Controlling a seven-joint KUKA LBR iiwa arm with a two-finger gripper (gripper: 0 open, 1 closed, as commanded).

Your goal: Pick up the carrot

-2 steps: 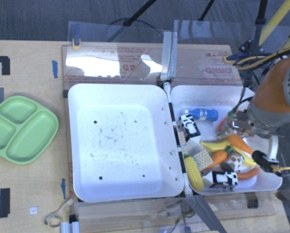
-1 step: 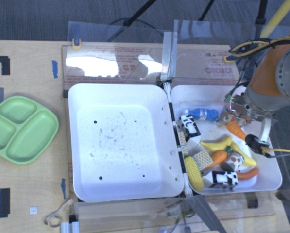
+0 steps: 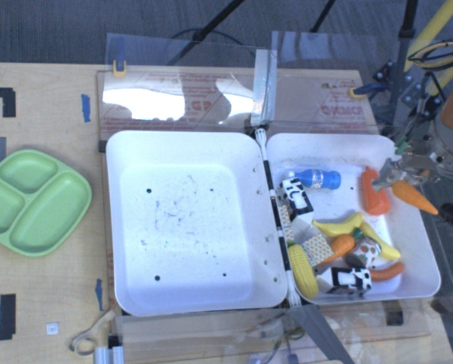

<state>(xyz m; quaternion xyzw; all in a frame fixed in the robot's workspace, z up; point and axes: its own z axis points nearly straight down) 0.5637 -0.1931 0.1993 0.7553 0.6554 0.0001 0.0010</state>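
Camera view: the gripper (image 3: 399, 174) is seen at the right bin's (image 3: 427, 279) right rim, closed on a carrot (image 3: 413, 196) raised above the rim. The pick is judged essentially made; only lifting clear remains.

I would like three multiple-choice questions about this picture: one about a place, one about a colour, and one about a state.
1. Where does the green plate lie?
A. in the left bin
B. on the bench, left of both bins
C. in the right bin

2. What colour is the bottle in the right bin?
A. blue
B. red
C. black

3. How is the carrot at the hand?
A. lying flat under the banana
B. standing in the left bin
C. raised over the right bin's right edge

Answers: 1 B, it rests on the wood beside the left bin. 2 A, its body is blue. 3 C, it hangs beside the hand, above the rim.
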